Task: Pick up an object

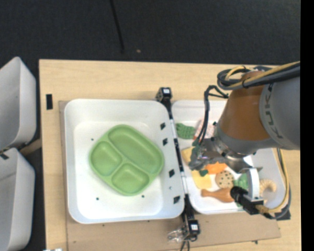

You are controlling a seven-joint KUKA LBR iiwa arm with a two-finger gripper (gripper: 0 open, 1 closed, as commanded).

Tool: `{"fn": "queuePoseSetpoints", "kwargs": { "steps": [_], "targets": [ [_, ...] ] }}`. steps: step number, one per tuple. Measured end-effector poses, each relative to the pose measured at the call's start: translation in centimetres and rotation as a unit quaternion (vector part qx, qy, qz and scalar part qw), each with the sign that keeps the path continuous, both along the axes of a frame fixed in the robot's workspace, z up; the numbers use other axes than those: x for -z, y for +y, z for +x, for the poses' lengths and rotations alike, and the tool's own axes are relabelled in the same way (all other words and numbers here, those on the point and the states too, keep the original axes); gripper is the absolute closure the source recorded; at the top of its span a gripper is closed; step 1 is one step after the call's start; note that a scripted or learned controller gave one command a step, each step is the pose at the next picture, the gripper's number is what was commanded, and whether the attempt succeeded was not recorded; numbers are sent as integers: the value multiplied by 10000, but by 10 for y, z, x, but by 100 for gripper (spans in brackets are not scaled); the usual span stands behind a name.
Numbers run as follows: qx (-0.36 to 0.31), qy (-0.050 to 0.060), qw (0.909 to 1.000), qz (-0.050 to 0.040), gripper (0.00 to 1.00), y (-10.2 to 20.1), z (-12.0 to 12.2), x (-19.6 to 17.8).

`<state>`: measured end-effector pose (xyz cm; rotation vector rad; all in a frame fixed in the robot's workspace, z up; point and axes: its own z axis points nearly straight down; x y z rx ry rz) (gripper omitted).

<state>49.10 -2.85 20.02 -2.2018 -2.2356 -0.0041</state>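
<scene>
Leftmost, a green divided plate (pixel 126 159) is seen lying flat in the left bin (pixel 73 140), tilted a little against the bin's edges. Between the two bins a row of black clips (pixel 172 156) is set along the shared rim. In the right bin (pixel 191 109) a heap of toy food is found: a green piece (pixel 185 130) near the top, a yellow slab (pixel 201 181), an orange carrot-like piece (pixel 216 168), a speckled cookie (pixel 224 179) and a brown drumstick shape (pixel 217 194). The gripper (pixel 199 158) is lowered over this heap; whether anything is held cannot be told, the wrist blocking the view.
</scene>
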Motion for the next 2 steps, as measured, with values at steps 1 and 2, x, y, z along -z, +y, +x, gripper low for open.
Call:
{"fn": "queuePoseSetpoints", "kwargs": {
  "steps": [1,2],
  "targets": [
    [53,-68,10000,-29,100,16,2,-166],
    [75,107,9999,-28,100,34,-5,11]
  ]
}}
